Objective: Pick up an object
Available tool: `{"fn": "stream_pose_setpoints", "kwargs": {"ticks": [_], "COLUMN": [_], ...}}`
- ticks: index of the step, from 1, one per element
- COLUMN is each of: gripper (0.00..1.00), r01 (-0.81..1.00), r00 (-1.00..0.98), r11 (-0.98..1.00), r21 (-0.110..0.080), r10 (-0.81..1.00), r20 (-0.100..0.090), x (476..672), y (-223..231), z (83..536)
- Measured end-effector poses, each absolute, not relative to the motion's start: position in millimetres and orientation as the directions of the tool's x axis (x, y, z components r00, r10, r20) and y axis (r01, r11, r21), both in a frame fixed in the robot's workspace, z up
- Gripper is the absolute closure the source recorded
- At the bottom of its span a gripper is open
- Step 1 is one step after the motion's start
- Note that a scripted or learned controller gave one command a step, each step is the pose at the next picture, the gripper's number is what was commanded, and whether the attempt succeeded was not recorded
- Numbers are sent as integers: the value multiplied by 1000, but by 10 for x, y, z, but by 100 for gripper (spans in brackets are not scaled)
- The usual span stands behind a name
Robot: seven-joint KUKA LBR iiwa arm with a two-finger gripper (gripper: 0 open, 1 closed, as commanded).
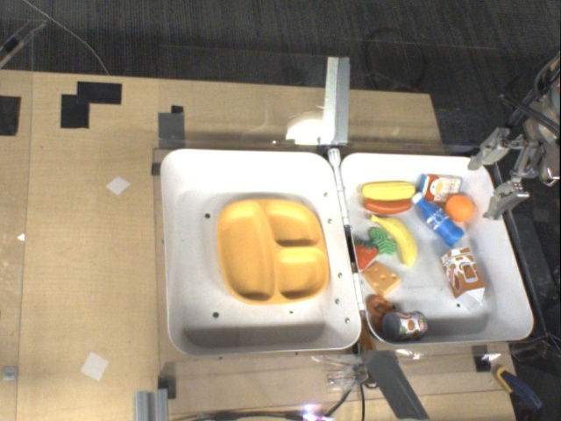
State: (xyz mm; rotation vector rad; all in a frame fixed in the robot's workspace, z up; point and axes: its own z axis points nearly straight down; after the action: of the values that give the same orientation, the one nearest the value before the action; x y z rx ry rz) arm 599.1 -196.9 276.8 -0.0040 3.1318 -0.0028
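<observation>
While labels stay unreadable, pincer [507, 167] spread at right bin [513, 274] edge, holding nothing.

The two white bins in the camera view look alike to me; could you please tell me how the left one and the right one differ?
The left bin carries a single yellow divided tray lying flat in its middle; the right bin carries a scatter of small toy foods, among them a banana and an orange. The gripper is at the right bin's upper right corner, far from the left bin. Both are shallow, white and round-cornered, side by side.
</observation>
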Motion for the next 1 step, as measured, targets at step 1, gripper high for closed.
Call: {"fn": "stream_pose_setpoints", "kwargs": {"ticks": [1], "gripper": [0], "r01": [-12], "r00": [-1000], "r11": [1000], "r21": [1], "r10": [-12], "r20": [-2], "x": [5767], "y": [-2048], "z": [1828]}}
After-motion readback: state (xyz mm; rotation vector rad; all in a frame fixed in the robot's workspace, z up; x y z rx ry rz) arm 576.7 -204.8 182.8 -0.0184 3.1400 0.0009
